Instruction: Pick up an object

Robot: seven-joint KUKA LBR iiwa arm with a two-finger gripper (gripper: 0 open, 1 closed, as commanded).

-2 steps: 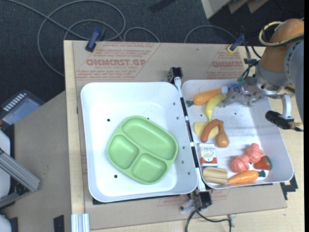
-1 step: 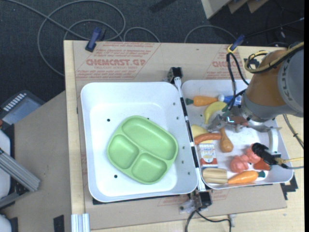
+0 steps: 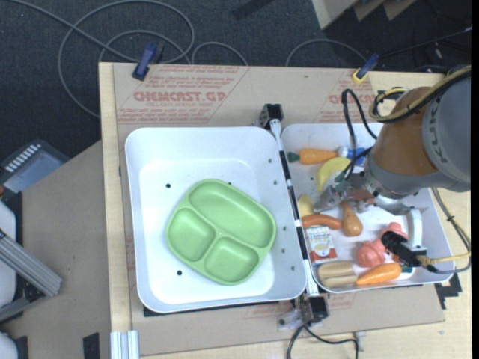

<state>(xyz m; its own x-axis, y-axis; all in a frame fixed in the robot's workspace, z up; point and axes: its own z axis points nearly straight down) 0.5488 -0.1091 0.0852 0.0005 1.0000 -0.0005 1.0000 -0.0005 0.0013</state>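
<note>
My gripper (image 3: 334, 195) reaches down into the right bin (image 3: 443, 239), low over its left half, with the arm's orange band just behind it. Toy foods lie around it. A yellow banana (image 3: 329, 172) is just above it and an orange carrot (image 3: 316, 155) lies farther back. A red sausage (image 3: 322, 221) and a brown drumstick-like piece (image 3: 350, 220) lie just in front of it. I cannot see anything held in the gripper.
Nearer the front of the right bin lie a ketchup packet (image 3: 319, 243), a hot dog bun (image 3: 337, 273), a second carrot (image 3: 379, 274) and a pink-red fruit (image 3: 368, 253). The left bin (image 3: 142, 163) holds a green divided plate (image 3: 219, 231).
</note>
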